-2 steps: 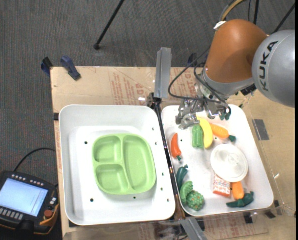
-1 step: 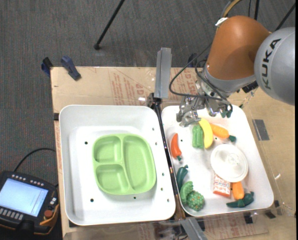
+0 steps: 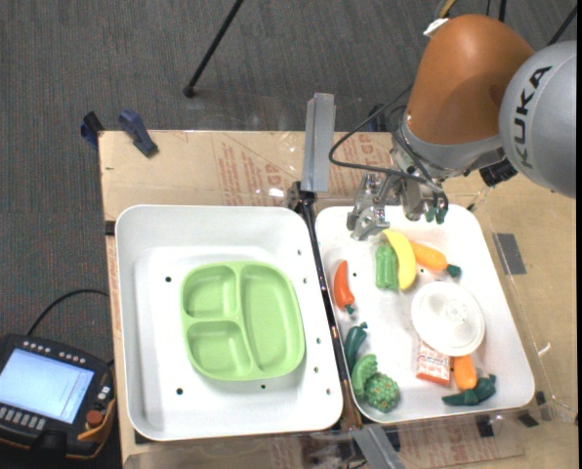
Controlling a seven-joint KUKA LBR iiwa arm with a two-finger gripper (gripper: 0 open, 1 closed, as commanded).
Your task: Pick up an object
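Camera view: the gripper [image 3: 389,211] hangs over the far end of the right bin [image 3: 496,262], and whether its fingers are apart or together cannot be told from here. Just below it lie a banana [image 3: 402,257] and a green pepper [image 3: 384,267] side by side, with a carrot [image 3: 431,256] beside the banana. Further below sit a white lid [image 3: 448,319], a red packet [image 3: 433,363], an orange pepper [image 3: 343,285] and broccoli [image 3: 377,386]. Well to the gripper's left, the left bin [image 3: 154,233] holds a green divided plate [image 3: 242,320].
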